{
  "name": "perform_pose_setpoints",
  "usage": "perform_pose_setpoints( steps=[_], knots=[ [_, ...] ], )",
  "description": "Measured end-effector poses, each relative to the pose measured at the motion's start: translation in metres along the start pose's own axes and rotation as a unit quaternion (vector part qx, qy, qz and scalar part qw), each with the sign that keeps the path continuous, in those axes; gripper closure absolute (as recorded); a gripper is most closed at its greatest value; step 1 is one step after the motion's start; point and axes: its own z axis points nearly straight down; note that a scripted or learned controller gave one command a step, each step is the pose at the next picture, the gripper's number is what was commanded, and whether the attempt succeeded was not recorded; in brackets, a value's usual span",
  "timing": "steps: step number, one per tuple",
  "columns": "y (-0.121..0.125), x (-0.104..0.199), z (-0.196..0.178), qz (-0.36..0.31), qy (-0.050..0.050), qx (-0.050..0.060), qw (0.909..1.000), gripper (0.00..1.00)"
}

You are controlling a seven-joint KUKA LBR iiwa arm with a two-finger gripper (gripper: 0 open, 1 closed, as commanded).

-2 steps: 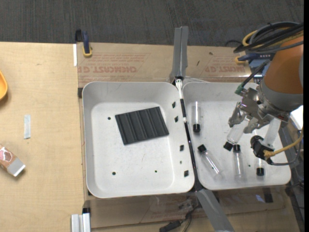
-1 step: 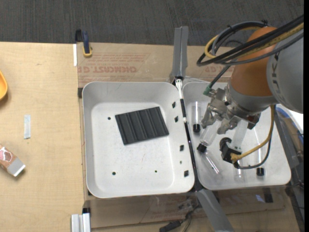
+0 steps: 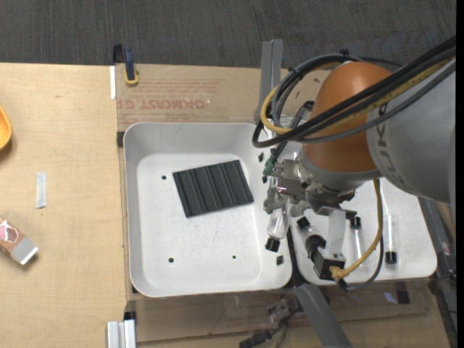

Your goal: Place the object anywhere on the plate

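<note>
- I see the arm [image 3: 377,122] coming in from the right, its orange band over the seam between the two bins
- gripper [image 3: 279,227] hangs low over the inner edge of the left bin [image 3: 138,216], right by the dividing rims
- jaws: can't tell how they're set, too much cabling and hardware bunched around the wrist from this angle; I see nothing clearly between them
- dark ribbed plate [image 3: 213,187] lies flat in the left bin, upper middle, turned a bit askew; nothing on it
- plate is just left of the gripper, not touching it
- right bin [image 3: 406,267] is mostly covered by the arm; a few slim whitish bits lie near its right side, can't make out what they are
- task object: I can't pick it out w/ any certainty
- on the surface [image 3: 65,122] left of the bins: a small pale strip [image 3: 40,191] and a reddish-white item [image 3: 16,242] near the edge
</note>
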Motion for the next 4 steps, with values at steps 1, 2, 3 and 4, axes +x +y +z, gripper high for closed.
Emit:
perform_pose_setpoints(
  steps=[1,2,3,4],
  knots=[
    [0.006,0.095,-0.03,0.055,-0.001,-0.001,0.9985,1.0],
    [0.006,0.095,-0.03,0.055,-0.001,-0.001,0.9985,0.0],
    [0.075,0.137,-0.018,0.031,-0.001,-0.001,0.9995,0.0],
    [0.075,0.136,-0.026,0.03,-0.003,0.0,0.9995,1.0]
  ],
)
